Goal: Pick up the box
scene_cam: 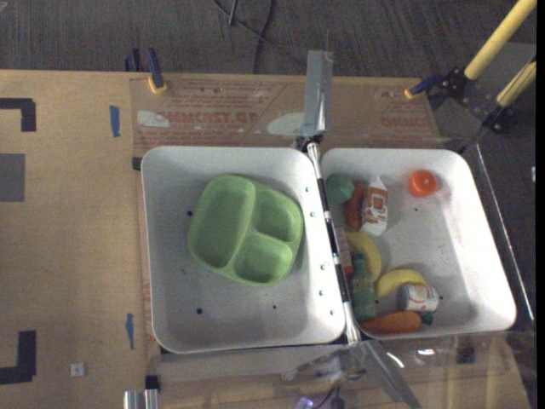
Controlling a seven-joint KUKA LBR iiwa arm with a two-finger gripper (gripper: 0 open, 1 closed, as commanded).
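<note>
Gripper state cannot be told, whether apart, together or clamped on anything. No position can be fixed for the gripper, so places are given against the right side, where the arm reaches in.

The box (375, 204), a small white carton with red-orange print, is seen lying in the right bin (477, 228), the bin on the arm's entry side. It is placed in the far-left part of that bin, away from the entry side and close to the divider between the two bins. A reddish item (352, 212) is touching or just beside it on the side away from the arm, and a green vegetable (339, 187) is found just past that. A banana (366, 250) is lying just below the box. An orange-red ball (422, 182) is set near the box on the arm's side, apart from it. Further toward the near rim, a second banana (398, 279), a small can (417, 297) and a carrot (392, 322) are grouped. The left bin (170, 296), beyond the box from the arm's side, is occupied by a green divided plate (247, 228).

Progress is judged as nil: the box is resting on the bin floor, not lifted, with nothing seen gripping it. All steps are left: the approach over the right bin, the descent onto the box, the closing and the lift. The crowding on the box's far side and below is judged a risk for a clean grasp; the side facing the arm is less cluttered.
</note>
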